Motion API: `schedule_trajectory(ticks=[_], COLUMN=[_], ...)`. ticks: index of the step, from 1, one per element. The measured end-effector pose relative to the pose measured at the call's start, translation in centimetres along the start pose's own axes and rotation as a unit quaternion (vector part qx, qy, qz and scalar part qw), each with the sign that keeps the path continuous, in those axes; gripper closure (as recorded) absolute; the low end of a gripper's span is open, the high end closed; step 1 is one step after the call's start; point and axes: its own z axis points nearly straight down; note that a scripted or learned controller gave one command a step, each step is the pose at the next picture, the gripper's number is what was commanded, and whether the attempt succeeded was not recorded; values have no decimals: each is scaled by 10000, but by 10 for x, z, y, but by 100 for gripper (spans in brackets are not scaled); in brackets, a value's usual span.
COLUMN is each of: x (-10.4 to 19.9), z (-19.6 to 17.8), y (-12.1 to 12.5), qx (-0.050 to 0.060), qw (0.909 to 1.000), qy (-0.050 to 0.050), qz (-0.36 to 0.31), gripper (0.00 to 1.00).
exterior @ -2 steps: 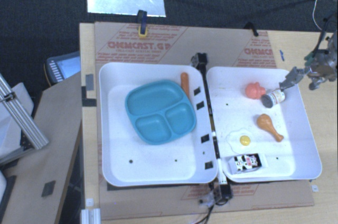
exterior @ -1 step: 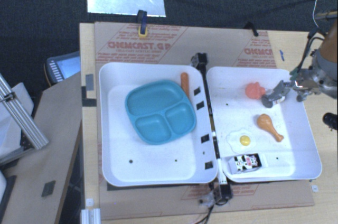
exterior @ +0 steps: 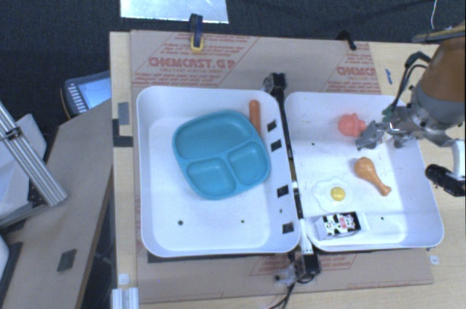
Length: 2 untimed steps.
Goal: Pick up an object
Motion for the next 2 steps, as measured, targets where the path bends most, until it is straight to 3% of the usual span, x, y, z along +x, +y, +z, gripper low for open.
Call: schedule_trajectory(ticks=[1,2], x=[2,1], z=[63,48], y=[-3,0], qx=[9,-33], qw=[10000,10000], qy=[3,-11], qz=[9,10], gripper=[0,100])
